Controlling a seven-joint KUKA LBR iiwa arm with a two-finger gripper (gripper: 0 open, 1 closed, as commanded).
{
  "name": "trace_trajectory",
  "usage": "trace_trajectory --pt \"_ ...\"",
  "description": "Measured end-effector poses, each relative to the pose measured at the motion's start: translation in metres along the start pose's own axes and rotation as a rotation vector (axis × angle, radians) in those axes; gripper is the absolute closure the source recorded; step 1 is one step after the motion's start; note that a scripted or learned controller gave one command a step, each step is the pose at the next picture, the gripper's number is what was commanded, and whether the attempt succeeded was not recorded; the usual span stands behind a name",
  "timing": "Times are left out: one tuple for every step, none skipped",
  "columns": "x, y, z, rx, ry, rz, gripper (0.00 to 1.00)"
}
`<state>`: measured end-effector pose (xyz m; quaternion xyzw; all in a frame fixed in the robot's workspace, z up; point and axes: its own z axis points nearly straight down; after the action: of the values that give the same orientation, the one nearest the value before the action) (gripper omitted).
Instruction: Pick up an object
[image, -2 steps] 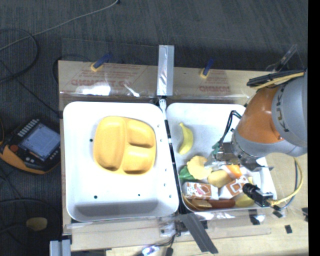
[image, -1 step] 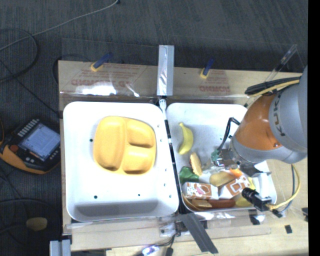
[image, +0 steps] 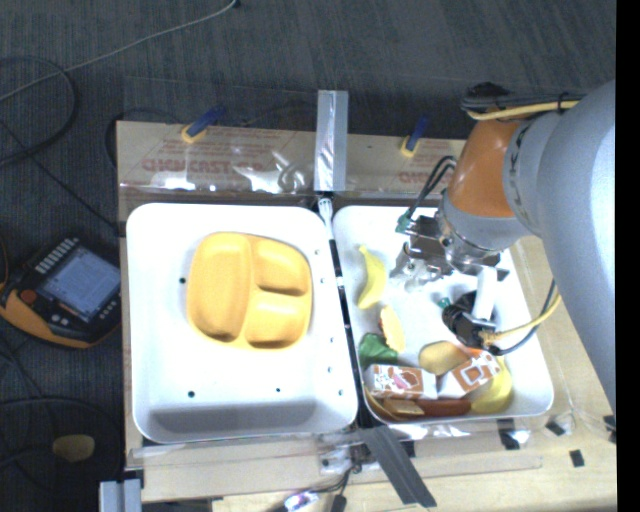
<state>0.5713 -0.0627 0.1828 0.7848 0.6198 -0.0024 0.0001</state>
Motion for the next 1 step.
trace_trajectory --pt "-0.0003 -0.0001 0.0001 0.000 -0.001 0.000 0.00"
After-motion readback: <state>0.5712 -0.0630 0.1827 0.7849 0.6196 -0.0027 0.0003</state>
